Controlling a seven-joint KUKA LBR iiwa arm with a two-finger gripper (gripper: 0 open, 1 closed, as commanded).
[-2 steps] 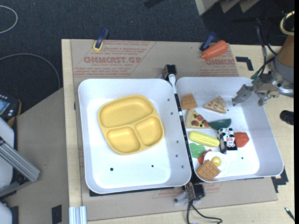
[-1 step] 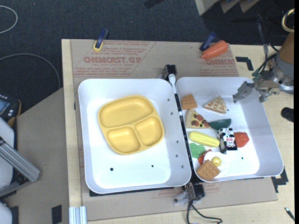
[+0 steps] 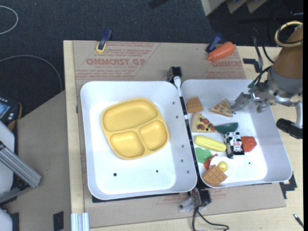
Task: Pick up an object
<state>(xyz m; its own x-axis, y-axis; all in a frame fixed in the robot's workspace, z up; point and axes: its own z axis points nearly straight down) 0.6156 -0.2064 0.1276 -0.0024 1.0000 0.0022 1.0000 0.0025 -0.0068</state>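
Since the gripper [image 3: 240,101] hangs with fingers spread and empty at the frame's right, just beside the pizza slice [image 3: 222,109] in the right bin [image 3: 269,143], it should centre over that slice before closing.

The arm [image 3: 288,66] is seen coming in from the right side. An orange band is worn near the top, and a grey wrist part sits just below it. The arm is bent down and to the left. At its end, the gripper [image 3: 242,102] is held low, tilted toward the left. Two grey fingers [image 3: 239,103] can be made out, pointing down and left. Nothing is seen held between them. Whether the fingers are spread apart or pressed together cannot be told.
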